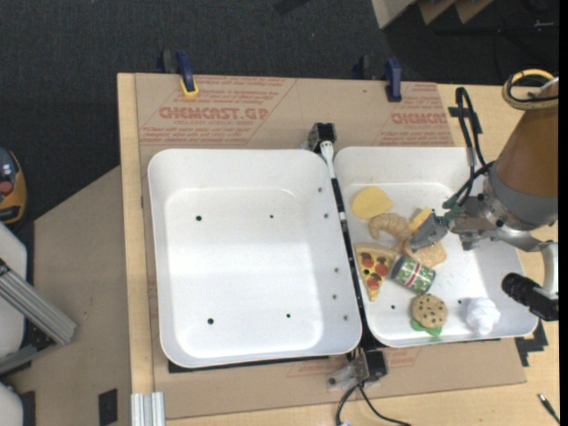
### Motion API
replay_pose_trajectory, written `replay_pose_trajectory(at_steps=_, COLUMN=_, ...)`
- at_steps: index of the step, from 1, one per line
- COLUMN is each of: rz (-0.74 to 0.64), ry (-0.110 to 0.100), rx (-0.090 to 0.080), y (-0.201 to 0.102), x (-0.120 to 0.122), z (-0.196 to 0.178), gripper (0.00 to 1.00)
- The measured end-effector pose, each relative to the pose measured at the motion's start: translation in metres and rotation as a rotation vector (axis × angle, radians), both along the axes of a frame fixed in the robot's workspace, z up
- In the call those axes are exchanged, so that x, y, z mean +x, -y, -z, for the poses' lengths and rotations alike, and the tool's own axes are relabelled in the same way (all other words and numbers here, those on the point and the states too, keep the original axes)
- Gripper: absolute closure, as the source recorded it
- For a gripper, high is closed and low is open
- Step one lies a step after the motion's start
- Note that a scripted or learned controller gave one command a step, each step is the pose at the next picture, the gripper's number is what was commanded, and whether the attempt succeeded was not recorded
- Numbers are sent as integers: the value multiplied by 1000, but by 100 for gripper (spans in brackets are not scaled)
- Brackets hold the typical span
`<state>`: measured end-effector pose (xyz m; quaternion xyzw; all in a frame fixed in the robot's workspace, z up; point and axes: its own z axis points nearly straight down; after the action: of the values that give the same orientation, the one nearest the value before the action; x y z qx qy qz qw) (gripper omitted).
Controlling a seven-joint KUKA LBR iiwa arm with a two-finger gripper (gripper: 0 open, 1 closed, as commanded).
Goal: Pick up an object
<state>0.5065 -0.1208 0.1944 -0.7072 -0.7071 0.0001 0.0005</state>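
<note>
My gripper (pixel 429 232) reaches in from the right and hangs low over the middle of the right bin (pixel 461 162). It is right above a small yellow block (pixel 419 216) and a tan bread piece (pixel 433 255), beside a croissant (pixel 390 226). Around it lie a yellow chip (pixel 371 202), a pizza slice (pixel 373 270), a green and red can (pixel 413 275) on its side, a cookie sandwich (pixel 429 313) and a white crumpled lump (pixel 481 314). I see nothing plainly held.
The left bin (pixel 177 264) sits beside the right one, with a black divider rail (pixel 342 229) between them. Blue clamps (pixel 185 71) (pixel 392 75) hold the board at the back. The arm's orange band (pixel 537 153) fills the right side.
</note>
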Motion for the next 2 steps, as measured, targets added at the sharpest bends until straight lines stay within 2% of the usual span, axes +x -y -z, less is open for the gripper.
replay_pose_trajectory(at_steps=1, rz=1, ry=7, rx=-3, y=-17, x=-3, z=110, gripper=0)
replay_pose_trajectory(at_steps=2, rz=-3, ry=11, rx=-4, y=-25, x=63, z=106, gripper=0)
